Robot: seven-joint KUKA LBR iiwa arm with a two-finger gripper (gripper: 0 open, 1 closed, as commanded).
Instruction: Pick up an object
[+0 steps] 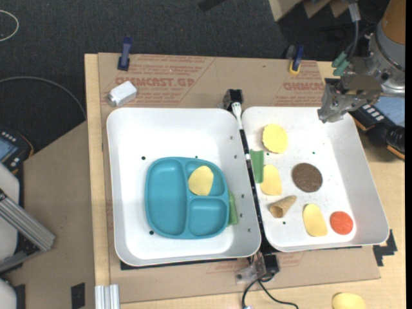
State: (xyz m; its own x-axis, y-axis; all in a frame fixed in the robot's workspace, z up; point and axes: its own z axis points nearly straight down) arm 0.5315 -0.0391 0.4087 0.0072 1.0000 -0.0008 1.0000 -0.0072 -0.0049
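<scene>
Camera view:
Gripper (329,112): over the right bin's (367,172) top edge; open or closed, I cannot tell.
Right bin: yellow pieces (275,138), brown disc (307,177), cone (282,206), orange ball (341,223).
Left bin (129,172): blue tray (170,201) with a yellow piece (201,181).

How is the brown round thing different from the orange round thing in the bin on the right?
The brown disc is dark and looks bigger; the orange disc is bright and smaller. The brown disc lies near the middle of the right bin, while the orange disc lies by its near right corner. Both are round, look flat and lie untouched, away from the claw.
</scene>
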